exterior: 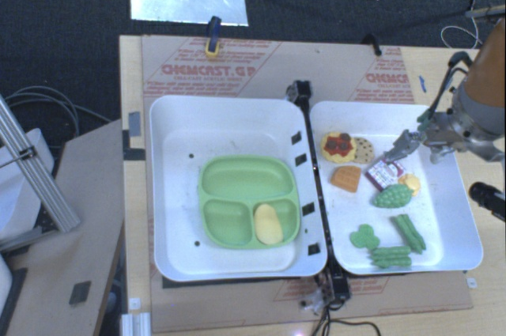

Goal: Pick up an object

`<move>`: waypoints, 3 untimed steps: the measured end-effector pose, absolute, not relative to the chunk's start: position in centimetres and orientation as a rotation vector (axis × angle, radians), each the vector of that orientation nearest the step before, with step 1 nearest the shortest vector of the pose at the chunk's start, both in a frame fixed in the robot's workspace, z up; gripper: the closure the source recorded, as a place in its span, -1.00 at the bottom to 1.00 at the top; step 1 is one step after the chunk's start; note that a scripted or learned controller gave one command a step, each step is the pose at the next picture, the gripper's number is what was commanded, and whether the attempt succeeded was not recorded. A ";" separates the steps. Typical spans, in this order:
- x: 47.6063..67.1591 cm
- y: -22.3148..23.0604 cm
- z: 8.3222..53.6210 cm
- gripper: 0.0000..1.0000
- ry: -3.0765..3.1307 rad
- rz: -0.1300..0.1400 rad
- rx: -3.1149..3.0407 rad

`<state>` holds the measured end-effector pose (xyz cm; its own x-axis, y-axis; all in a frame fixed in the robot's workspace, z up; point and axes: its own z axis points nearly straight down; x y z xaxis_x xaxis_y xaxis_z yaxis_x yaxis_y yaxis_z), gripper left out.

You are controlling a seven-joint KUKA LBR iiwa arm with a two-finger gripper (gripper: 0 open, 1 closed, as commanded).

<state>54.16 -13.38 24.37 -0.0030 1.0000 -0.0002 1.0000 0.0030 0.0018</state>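
Several small toy foods lie in the right bin (451,192), and the end effector (402,148) is low over them, reaching in from the right. Its fingers are spread a little apart and nothing is seen between them. Their tips are just above a small dark red and white packet (384,174), very near to it or maybe touching; I cannot tell which. Just beside the packet, on its right, is a small yellow piece (409,183), and under both lies a green bumpy vegetable (393,197). Left of the packet is an orange wedge (345,179). Above the wedge are a round pizza toy (339,145) and a cookie (364,149), touching each other. Near the front wall of this bin are a green broccoli-like piece (364,237), green beans (391,255) and one more long green pod (409,232).

In the left bin (182,129) a light green tray (247,178) with compartments lies flat. A yellow oval object (269,224) is in its lower right compartment. Both bins stand side by side on the desk (261,62), which is covered with a brown printed board.
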 end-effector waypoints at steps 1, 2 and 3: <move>54.8 -20.2 19.8 -1.00 2.217 -0.002 2.223; 56.4 -20.6 8.1 -1.00 2.220 0.007 2.222; 56.8 -20.6 10.1 1.00 2.218 0.016 2.211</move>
